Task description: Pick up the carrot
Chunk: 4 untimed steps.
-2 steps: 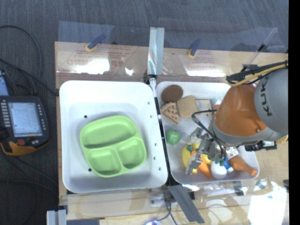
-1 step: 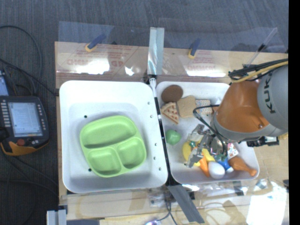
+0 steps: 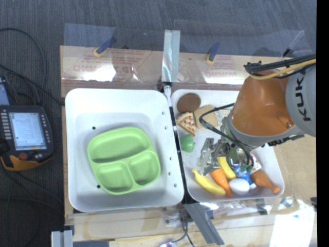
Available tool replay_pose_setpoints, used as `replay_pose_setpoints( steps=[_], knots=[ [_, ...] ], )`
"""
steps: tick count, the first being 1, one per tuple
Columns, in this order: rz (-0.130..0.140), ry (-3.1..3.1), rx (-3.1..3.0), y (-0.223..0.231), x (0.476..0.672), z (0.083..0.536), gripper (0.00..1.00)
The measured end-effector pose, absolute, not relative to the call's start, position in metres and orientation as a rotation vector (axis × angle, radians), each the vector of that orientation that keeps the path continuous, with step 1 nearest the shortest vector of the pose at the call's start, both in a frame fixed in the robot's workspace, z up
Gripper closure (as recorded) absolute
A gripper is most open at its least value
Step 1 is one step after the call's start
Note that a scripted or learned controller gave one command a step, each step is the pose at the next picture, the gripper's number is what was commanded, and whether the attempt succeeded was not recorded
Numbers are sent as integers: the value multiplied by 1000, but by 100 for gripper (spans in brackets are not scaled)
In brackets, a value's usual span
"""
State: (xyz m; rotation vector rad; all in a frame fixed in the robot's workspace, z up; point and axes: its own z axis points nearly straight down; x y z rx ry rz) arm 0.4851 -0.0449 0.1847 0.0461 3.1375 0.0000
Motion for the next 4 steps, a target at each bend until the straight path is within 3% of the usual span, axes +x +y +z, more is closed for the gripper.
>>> replay_pose_setpoints(
  steps=[1, 2, 3, 4],
  knots=[
    [0, 3054, -734, -74, 484, 184, 100],
    [0, 3053, -736, -74, 484, 184, 0],
    [-4, 2974, -988, -107, 506, 90, 0],
    [-18, 2860, -1254, -97, 497, 91, 0]
  ],
)
